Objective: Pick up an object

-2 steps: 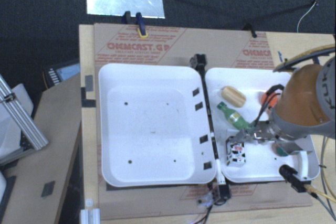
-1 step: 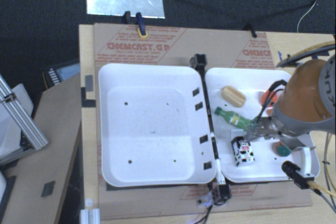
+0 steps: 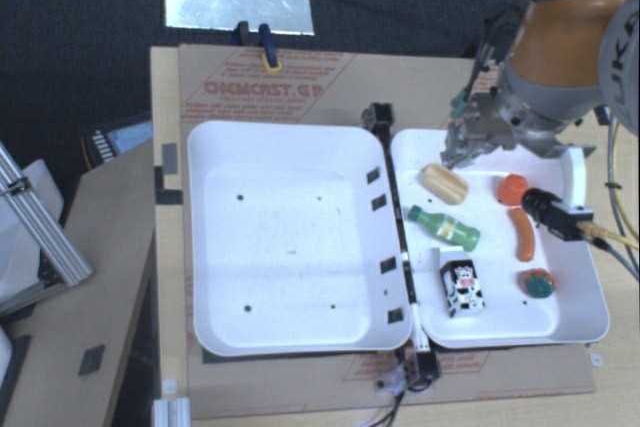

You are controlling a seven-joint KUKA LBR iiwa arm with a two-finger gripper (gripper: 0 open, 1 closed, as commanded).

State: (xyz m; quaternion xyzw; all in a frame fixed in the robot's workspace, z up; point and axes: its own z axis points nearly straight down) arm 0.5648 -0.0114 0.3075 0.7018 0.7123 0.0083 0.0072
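Gripper hangs over far edge of right bin; finger opening: cannot tell, nothing seen held. Nearest target: bread roll, just toward camera from gripper. Its long axis runs roughly left-right, slightly tilted. Green bottle sits beyond roll, nearer camera.

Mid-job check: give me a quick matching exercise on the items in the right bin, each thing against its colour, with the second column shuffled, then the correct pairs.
Things:
1. bottle
2. bread roll
3. sausage
4. small carton

Colours:
A. black and white
B. orange-red
C. green
D. tan

Pairs: 1-C, 2-D, 3-B, 4-A

All four lie in the right bin; the hand hovers above the bread roll at the bin's far edge.
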